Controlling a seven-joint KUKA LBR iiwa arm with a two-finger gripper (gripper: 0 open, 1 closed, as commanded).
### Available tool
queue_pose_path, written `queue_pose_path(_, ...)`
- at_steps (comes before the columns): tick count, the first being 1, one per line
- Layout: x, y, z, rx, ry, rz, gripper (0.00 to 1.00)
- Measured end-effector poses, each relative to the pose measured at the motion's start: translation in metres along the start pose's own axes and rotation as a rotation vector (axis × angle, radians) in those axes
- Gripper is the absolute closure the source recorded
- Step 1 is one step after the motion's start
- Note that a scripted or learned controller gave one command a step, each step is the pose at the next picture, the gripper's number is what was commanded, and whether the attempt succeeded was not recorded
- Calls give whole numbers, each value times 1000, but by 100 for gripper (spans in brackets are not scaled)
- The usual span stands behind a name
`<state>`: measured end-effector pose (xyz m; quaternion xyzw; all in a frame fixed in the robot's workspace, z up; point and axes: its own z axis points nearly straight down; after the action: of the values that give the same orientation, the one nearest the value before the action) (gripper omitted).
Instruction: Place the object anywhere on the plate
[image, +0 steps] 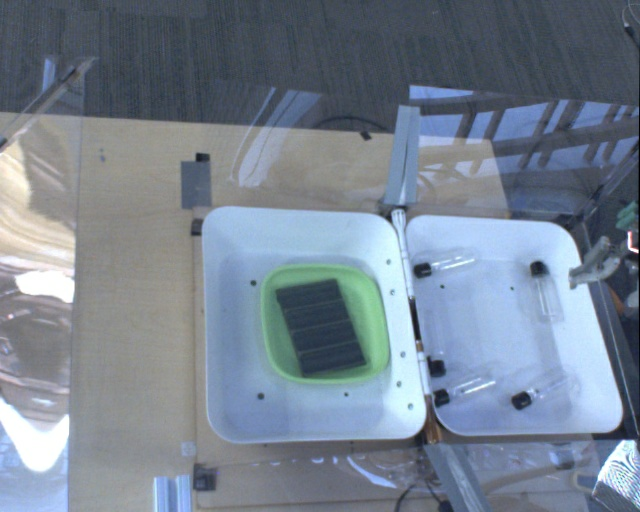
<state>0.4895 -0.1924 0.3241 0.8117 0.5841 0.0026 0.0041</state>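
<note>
Block (320, 327) lies flat in the middle of the green plate (271, 325), so I judge placing done; gripper (597, 262) hangs far right of the plate, grip state I cannot tell; next I'd only pull clear

Two shallow white bins are sitting side by side on a wooden bench (130, 330), a left bin (225, 300) and a right bin (590, 400). One green plate (275, 340) is lying in the left bin, carrying one dark ridged rectangular block (320, 327). Four clear vials with black caps are lying in the right bin: one near its upper left (445, 264), one near its upper right (545, 292), one at the lower left (465, 389) and one at the lower right (540, 390).
</note>
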Motion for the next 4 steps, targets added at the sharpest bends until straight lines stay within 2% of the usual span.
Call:
queue_pose_path(1,-4,0,-2,2,0,88,0)
queue_pose_path(2,0,0,16,3,1,61,0)
queue_pose_path(3,-5,1,10,3,0,32,0)
queue_pose_path(4,-5,1,-14,0,-1,81,0)
